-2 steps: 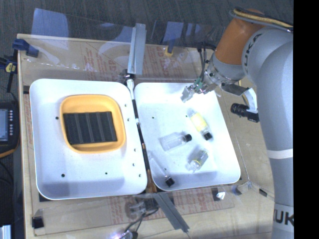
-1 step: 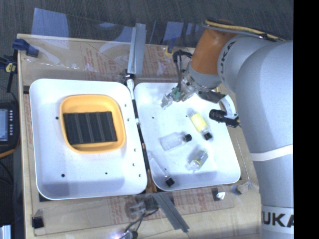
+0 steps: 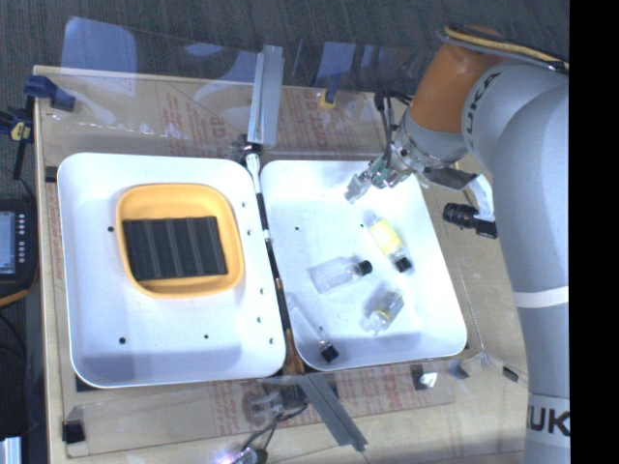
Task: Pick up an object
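My gripper (image 3: 362,186) hangs over the far part of the right bin (image 3: 440,288), below the orange-banded wrist. Nothing shows in it. Several small bottles lie in this bin. A yellow bottle with a black cap (image 3: 388,241) lies just in front of the gripper, toward the bin's right wall. A clear bottle with a black cap (image 3: 338,274) rests near the middle. A clear, yellow-tinted bottle (image 3: 384,309) lies closer to the front. Another clear bottle with a black cap (image 3: 312,333) sits by the front left corner.
The left bin (image 3: 97,336) holds a yellow tray (image 3: 179,204) with a black ribbed insert. A metal divider bar (image 3: 263,95) rises at the back between the bins. The grey arm (image 3: 522,162) fills the right side, past the right bin's wall.
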You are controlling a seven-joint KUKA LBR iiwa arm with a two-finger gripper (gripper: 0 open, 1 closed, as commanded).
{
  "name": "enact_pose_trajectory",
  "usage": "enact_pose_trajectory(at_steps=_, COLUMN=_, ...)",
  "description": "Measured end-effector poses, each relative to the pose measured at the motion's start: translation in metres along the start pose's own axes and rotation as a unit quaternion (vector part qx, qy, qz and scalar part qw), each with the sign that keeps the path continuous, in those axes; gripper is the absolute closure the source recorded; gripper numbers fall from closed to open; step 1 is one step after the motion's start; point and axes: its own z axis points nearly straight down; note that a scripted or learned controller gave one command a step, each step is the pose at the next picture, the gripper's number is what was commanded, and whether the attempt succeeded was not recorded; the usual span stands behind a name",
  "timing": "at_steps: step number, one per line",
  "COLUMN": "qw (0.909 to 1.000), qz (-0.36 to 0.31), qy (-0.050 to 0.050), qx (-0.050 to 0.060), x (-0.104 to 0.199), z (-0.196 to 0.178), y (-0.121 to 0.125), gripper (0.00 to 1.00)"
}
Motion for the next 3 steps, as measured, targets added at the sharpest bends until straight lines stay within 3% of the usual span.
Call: enact_pose_trajectory(at_steps=3, qw=0.9994, qz=-0.035, qy=-0.001, qx=-0.001, x=0.007, z=-0.040, y=0.004, gripper=1.00)
